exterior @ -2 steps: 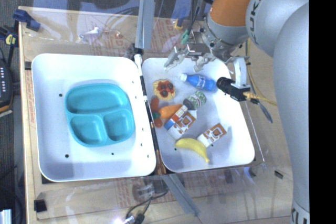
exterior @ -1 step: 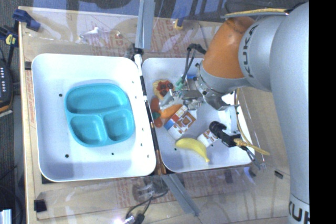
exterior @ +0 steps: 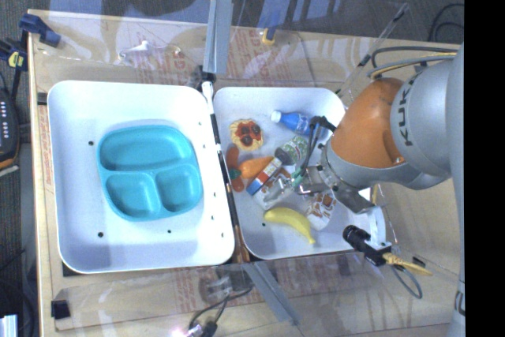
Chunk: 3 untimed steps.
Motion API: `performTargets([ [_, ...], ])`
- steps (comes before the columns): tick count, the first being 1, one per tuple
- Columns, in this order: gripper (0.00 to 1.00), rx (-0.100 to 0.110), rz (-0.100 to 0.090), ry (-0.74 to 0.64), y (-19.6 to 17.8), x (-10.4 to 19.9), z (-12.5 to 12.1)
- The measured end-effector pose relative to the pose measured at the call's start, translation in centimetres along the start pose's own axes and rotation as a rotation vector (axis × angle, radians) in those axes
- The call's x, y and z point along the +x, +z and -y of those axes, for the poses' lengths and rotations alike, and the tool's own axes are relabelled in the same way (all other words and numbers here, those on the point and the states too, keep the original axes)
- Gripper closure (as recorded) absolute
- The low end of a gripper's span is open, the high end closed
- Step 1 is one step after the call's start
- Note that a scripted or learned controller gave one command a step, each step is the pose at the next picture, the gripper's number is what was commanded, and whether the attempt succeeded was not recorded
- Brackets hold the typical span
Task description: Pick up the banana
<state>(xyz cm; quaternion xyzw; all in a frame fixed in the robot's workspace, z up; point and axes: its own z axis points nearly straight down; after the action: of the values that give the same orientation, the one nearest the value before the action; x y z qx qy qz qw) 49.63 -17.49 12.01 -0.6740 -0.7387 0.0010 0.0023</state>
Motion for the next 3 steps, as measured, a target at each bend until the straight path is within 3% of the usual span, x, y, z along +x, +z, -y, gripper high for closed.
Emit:
performTargets([
  [1,0.0,-0.004,0.001,-0.016,2.8,0.4,1.9],
  [2,1.0,-0.004,0.001,-0.019,1.8,0.3,1.8],
  [3,0.0,-0.004,0.001,-0.02,1.8,0.3,1.8],
])
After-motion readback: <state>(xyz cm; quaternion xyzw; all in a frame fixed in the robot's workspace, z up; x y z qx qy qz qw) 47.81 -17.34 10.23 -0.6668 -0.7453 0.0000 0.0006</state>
